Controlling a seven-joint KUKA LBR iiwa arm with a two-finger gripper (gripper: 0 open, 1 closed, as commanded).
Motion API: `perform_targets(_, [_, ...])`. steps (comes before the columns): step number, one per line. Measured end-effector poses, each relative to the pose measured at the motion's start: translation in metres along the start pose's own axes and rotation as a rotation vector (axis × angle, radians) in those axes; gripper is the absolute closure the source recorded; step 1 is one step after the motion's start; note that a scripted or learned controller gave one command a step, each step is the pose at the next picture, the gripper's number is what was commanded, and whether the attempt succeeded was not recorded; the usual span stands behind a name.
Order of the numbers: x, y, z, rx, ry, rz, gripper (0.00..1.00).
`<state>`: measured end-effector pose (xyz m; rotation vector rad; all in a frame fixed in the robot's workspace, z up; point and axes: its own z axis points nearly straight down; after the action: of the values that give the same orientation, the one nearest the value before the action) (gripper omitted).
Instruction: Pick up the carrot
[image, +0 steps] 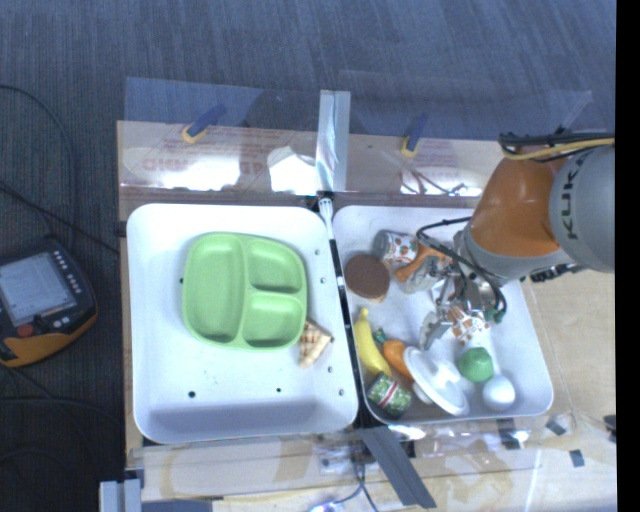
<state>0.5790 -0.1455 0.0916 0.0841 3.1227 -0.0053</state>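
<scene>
Far left of the banana (368, 342), off the bench altogether: a dark handheld pendant (45, 290) on the carpet. Closer to the banana, the left bin (140, 300), carrying a green divided plate (245, 290). Just left of the banana, across the wall between the bins, a pale toast wedge (314, 343) at the plate's lower right corner.

Into the right bin (535, 370) now. Banana lying along its left wall, yellow, slightly curved. Straight above the banana, a brown round disc (367, 276), near its upper tip. Up and right of the banana, a patterned can (397, 245) tipped on its side. Below the banana, a dark green lumpy item (388, 397) against the bin's lower edge.

And the carrot (397, 355): just right of the banana's lower half, orange, short, pressed close alongside it, free of any grip. Right of the banana past the carrot, a white lid (437, 380), then a green ball (476, 364) and a white egg (497, 390).

Gripper (455, 305) hanging up and right of the banana, apart from the carrot, over cluttered patterned items. Released or clenched? Cannot tell from this angle. Further right of the banana, the arm's orange band (515, 215), reaching in from the edge.
</scene>
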Motion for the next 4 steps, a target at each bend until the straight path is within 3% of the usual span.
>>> perform_targets(1, [0.076,0.036,-0.002,-0.001,0.001,0.042,0.00])
perform_targets(2, [0.089,0.043,-0.003,0.002,-0.010,0.008,0.00])
perform_targets(3, [0.091,0.046,-0.002,-0.001,-0.004,0.109,0.00])
perform_targets(4, [0.089,0.047,-0.013,0.000,-0.007,0.109,1.00])
